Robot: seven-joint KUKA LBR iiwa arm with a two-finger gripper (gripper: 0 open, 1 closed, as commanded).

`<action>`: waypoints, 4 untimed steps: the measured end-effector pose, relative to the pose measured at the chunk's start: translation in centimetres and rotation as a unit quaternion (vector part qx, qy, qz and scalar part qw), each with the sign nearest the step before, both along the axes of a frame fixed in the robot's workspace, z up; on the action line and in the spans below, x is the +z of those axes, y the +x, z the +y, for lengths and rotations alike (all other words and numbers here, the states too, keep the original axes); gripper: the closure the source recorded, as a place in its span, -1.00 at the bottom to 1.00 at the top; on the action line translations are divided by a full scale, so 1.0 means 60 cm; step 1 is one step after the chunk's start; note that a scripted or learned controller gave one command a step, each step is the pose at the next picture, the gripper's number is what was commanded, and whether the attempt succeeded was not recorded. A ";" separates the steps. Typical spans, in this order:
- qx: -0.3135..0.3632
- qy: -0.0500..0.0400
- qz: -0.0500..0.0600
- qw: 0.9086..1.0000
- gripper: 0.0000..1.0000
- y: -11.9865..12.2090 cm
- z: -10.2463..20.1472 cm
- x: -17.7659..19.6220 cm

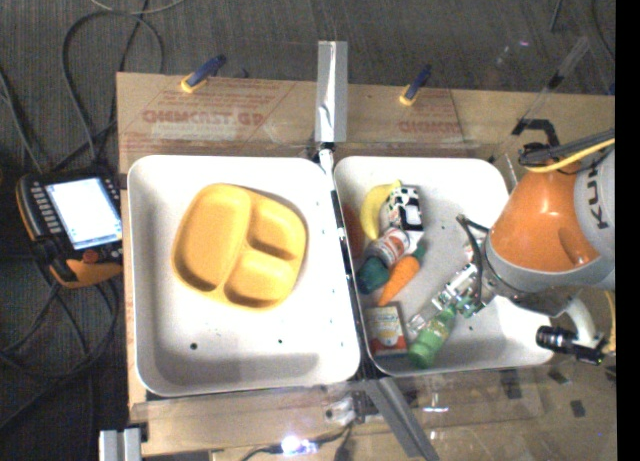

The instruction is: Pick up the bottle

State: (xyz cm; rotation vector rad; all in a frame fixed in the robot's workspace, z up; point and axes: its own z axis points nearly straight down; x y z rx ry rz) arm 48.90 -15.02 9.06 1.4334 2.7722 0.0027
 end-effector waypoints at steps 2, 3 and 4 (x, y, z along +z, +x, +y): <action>0.016 0.005 0.009 1.000 1.00 -0.006 0.028 0.271; 0.090 0.003 0.010 0.996 1.00 -0.009 0.073 0.242; -0.018 0.005 0.011 1.000 1.00 -0.010 0.071 0.124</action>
